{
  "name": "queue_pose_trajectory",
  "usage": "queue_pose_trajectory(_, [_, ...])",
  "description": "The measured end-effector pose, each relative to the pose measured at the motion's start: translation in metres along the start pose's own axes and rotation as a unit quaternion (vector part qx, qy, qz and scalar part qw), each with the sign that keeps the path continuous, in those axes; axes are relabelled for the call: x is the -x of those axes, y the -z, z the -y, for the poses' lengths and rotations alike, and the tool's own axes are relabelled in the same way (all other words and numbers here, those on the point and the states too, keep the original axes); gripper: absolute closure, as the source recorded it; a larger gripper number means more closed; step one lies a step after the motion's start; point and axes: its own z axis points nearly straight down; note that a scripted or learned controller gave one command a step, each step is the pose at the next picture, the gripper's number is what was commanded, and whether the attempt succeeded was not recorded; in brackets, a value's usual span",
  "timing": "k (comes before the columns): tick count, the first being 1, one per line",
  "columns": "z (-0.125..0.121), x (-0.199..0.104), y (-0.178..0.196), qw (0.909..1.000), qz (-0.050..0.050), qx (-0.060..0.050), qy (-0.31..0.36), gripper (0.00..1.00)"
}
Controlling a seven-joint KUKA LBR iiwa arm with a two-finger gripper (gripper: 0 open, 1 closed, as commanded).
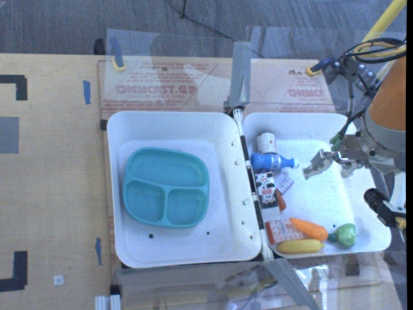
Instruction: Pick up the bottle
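Nearest the camera, along the front wall of the right-hand shallow white bin [371, 244], lie a yellow banana-shaped toy [299, 245], an orange toy carrot [308, 228] just above it, and a green rounded toy vegetable [346, 235] touching the carrot's right end. A small red-and-white printed packet [275, 229] sits just left of the carrot, against the bin's left wall.

Further back in the same bin, a black-and-white cow-patterned carton [266, 188] rests by the left wall, with a small patterned card [283, 183] just beside it on the right. Behind the carton lies the blue plastic bottle with a white label [270, 162], on its side, its blue cap pointing right toward the middle of the bin. A white cylindrical cup [266, 141] stands just behind the bottle, close to the back left corner.

Over the bin's middle hangs the grey two-finger gripper [317, 165], reaching in from the right on the grey arm with its orange band [390, 99]. It sits just to the right of the bottle's cap, apart from it, and nothing is between its fingers; whether they are spread or closed cannot be made out.

Left of the divider, the other shallow white bin [122, 237] holds a teal three-compartment plastic tray [166, 187], lying flat near its centre.
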Motion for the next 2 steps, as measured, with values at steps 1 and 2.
queue_pose_trajectory(1, [-0.042,-0.047,-0.047,0.9992,0.000,0.000,-0.041,0.00])
queue_pose_trajectory(2, [-0.048,-0.109,-0.047,0.9999,0.001,0.001,-0.011,0.00])
